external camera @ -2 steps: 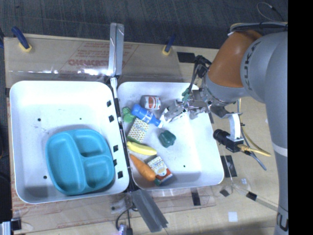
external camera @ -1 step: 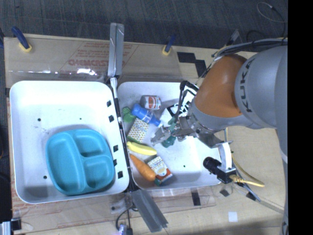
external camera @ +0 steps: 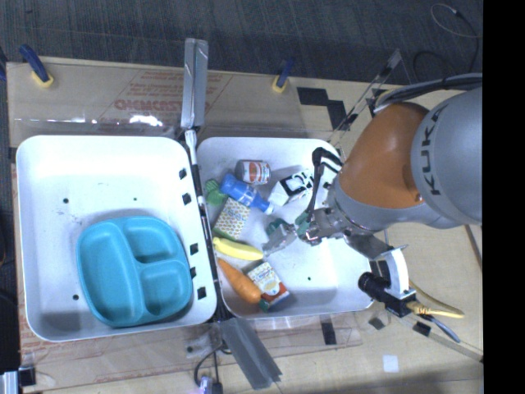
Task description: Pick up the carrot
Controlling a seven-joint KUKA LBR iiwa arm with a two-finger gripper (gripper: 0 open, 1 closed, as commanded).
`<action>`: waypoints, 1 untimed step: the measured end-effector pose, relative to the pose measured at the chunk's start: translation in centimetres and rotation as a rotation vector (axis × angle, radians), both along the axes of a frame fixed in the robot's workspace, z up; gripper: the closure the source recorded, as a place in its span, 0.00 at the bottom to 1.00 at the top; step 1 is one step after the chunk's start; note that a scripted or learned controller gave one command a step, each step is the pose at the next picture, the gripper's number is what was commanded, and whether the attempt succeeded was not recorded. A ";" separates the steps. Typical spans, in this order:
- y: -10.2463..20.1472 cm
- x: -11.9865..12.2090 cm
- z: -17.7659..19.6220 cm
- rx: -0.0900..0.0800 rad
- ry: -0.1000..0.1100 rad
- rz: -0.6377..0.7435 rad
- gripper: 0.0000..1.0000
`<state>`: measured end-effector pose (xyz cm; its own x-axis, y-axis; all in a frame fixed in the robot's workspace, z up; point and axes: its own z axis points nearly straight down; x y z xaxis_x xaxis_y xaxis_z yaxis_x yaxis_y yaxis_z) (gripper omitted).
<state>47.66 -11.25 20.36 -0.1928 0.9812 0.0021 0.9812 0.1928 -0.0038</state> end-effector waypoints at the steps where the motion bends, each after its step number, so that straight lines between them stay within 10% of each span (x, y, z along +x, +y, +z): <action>1: 1.2 1.5 -10.6 -0.007 -0.017 0.207 0.00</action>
